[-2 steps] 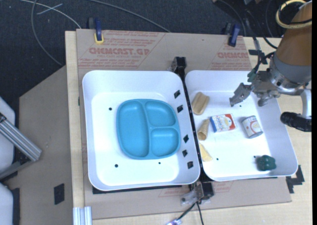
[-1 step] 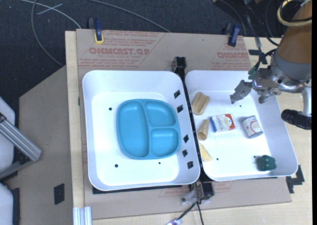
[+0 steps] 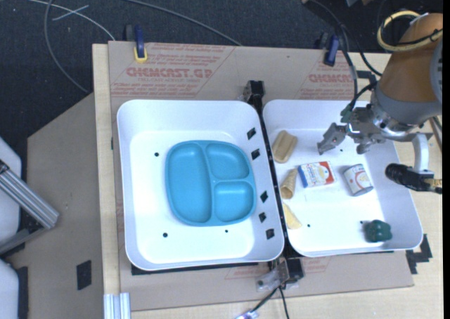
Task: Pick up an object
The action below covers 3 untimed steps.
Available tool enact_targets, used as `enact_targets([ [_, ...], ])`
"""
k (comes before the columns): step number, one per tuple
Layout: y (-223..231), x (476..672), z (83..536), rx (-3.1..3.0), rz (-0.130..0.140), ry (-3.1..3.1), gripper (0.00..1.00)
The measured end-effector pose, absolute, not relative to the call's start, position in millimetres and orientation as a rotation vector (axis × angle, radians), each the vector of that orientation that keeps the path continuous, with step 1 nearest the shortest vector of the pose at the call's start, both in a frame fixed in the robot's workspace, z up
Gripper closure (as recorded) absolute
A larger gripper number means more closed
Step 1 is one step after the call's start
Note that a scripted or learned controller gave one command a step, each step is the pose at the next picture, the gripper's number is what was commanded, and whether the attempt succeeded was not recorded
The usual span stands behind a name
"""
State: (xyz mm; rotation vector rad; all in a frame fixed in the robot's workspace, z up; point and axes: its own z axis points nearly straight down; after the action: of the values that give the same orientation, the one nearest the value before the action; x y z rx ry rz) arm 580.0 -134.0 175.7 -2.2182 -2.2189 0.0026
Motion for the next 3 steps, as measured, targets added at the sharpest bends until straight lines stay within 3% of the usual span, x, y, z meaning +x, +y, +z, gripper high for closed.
enact_targets([
  [2,-129,573.3,87,-2.220,-0.006,-2.219,0.00],
  [3,-133,576.9,104,-2.235,-0.013,-2.232,1.00],
])
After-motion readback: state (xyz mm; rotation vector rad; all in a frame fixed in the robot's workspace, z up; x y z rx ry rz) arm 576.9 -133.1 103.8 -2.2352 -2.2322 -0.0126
